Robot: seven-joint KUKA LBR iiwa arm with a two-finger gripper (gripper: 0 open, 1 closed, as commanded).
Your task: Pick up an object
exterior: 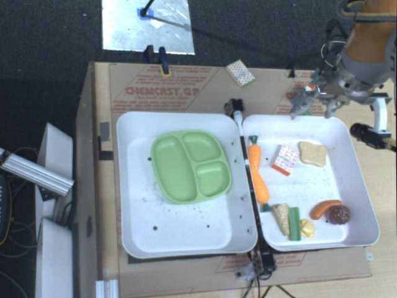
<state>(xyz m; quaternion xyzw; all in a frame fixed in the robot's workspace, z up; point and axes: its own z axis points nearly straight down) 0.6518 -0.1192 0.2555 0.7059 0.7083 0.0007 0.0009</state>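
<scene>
Above the right bin's (356, 166) far rim, the jaws (315, 104) are hanging open and empty, risking a descent onto plastic rather than the bread (312, 154).

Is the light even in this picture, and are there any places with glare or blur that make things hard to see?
In the camera view, light is soft and mostly even; the two white bins look bright, but the toy food stays readable. The shiny metal sheet at the top reflects light and looks washed out. The gripper near the right bin's far edge is small and slightly blurred, so its jaws are unclear.
</scene>
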